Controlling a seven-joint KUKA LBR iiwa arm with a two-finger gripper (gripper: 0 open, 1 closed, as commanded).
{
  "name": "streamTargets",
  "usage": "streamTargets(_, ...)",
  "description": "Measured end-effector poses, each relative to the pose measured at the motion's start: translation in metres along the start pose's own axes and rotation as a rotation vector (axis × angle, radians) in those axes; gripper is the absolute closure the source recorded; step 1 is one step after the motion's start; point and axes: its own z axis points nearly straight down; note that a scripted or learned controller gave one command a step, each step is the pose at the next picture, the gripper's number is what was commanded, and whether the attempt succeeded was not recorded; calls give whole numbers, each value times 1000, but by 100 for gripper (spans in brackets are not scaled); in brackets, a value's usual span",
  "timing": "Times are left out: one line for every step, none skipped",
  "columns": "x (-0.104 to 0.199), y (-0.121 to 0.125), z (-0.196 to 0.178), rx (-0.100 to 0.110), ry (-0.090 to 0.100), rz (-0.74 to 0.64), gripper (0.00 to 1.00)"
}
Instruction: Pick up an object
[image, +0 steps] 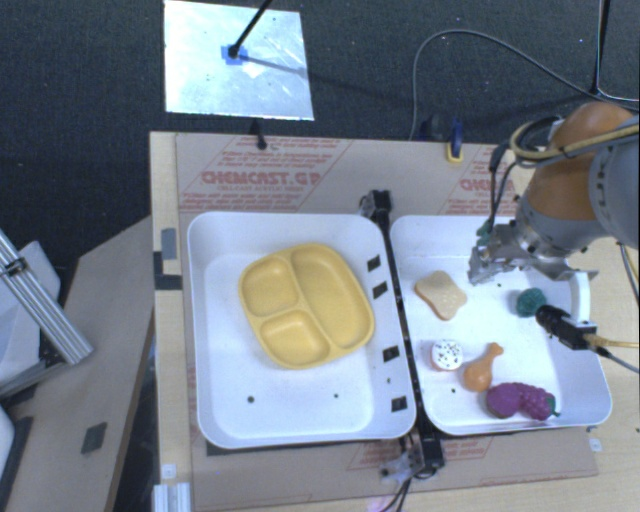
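The right bin (430, 240) holds a tan toast-shaped piece (441, 295), a white ball with dark dots (447, 353), an orange drumstick-shaped toy (482, 367), a purple grape-like toy (519, 400) and a small teal ball (529, 300). My gripper (483, 270) hangs over the upper middle of this bin, just right of the toast piece and left of the teal ball. I see nothing between its fingers.
The left bin (215, 300) carries a yellow three-compartment plate (304, 303). A black divider strip (392, 310) runs between the two bins. A shiny metal sheet (237, 60) lies beyond the bench at the back.
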Motion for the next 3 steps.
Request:
streamTargets(-8, 5, -62, -1, 0, -1, 100)
streamTargets(-8, 7, -98, 1, 1, -2, 100)
streamTargets(38, 2, -100, 6, 3, -5, 100)
